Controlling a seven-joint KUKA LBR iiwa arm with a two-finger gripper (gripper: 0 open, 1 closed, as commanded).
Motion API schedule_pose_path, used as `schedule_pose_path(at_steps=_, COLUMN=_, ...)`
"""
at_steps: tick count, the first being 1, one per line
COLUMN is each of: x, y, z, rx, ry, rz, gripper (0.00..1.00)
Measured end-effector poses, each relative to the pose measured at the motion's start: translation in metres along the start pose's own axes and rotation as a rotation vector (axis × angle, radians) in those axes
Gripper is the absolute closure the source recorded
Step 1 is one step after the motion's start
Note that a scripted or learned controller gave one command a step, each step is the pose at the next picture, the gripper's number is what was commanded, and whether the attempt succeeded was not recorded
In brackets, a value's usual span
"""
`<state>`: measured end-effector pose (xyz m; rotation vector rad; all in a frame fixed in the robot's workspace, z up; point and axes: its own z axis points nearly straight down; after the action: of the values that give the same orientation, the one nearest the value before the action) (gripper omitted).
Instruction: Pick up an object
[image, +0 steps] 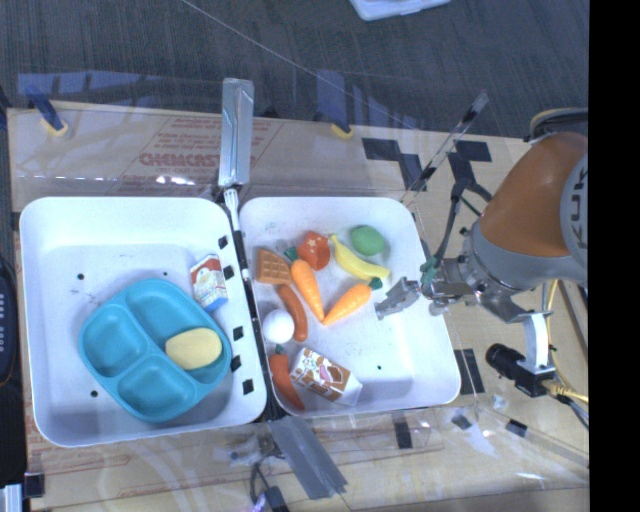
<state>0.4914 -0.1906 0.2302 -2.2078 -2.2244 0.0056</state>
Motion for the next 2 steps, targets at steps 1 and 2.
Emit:
schedule_pose_path(at_steps=1, x=0.062, y=0.010, z=0.137, rx=0.001, ry=0.001, rz=0.155, gripper=0.00)
schedule_pose_path(at_steps=2, x=0.049, y=0.062, z=0.140, rx=-0.004, ry=-0.001, rz=0.181, gripper=0.00)
